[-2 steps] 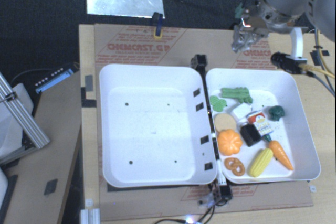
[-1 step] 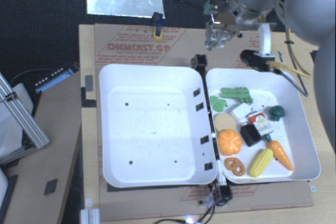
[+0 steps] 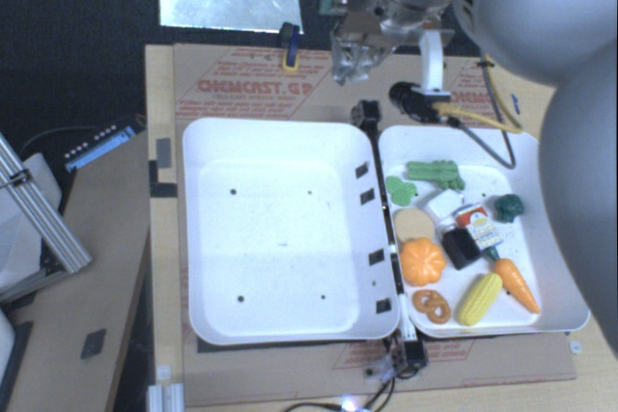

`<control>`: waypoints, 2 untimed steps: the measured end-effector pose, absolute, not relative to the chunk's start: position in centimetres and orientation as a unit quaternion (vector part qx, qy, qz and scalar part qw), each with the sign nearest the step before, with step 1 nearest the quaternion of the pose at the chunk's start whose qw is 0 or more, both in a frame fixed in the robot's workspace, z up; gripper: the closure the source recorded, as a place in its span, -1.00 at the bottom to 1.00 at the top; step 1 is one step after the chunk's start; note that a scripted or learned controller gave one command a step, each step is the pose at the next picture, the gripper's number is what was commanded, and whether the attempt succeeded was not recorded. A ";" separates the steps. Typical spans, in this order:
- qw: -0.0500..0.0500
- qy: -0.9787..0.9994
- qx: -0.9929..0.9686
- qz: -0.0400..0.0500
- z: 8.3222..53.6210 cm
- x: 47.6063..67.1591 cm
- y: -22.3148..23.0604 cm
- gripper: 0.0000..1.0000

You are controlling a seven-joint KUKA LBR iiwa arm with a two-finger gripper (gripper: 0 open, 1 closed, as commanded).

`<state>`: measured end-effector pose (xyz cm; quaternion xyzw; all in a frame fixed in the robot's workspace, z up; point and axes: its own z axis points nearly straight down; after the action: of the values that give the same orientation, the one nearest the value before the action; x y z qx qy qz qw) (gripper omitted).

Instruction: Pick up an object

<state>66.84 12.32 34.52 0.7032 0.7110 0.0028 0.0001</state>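
The arm sweeps in from the upper right and the tool (image 3: 355,63) hangs above the bench (image 3: 106,207), beyond the far rim of both bins, so the camera gets a clean look at the pile; how it is set, I cannot tell. All the candidates crowd the right bin (image 3: 555,299) at right of centre: an orange pumpkin (image 3: 422,260), a yellow corn cob (image 3: 479,298), a carrot (image 3: 516,284), a pretzel (image 3: 431,305), a green toy (image 3: 435,173). The pumpkin looks round, plump and easiest to close on.
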 end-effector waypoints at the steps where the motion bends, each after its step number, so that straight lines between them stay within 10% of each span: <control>1: 0.000 0.711 0.703 0.003 36.5 66.8 19.3 1.00; 2: 0.003 0.710 0.705 0.005 48.9 66.8 20.7 1.00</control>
<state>66.84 20.71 48.88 0.7047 0.7095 0.0055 0.0025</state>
